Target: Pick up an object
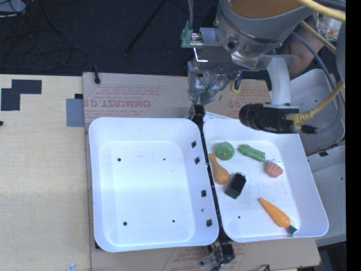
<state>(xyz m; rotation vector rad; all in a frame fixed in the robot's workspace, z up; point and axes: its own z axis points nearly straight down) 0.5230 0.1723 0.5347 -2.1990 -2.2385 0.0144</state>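
Arm (265, 16), grey with an orange band, fills the upper right and reaches down toward the far edge of the bins; its claw (202, 92) hangs over the cardboard just behind the seam where the two bins meet. Whether the claw is open or closed cannot be told; nothing shows between its tips.

Left bin (107, 151), white, shallow: below and to the left of the claw.

Right bin (307, 202), white, shallow: below and to the right of the claw, holding every loose item.

Cardboard sheet (135, 97), printed, lying under both bins and directly beneath the claw.

Carrot (274, 212), orange with a green tip: farthest from the claw, near the right bin's front right corner.

Yellow-orange piece (219, 171): below the claw, just beside the bin divider.

Green pod (251, 152): below and right of the claw, well apart from it.

Black block (236, 185): below the claw, touching or just beside the yellow-orange piece.

Green round item (225, 150): nearest loose thing to the claw, just beyond the yellow-orange piece's upper end.

Pink item (273, 169): to the right of the pod, well apart from the claw.
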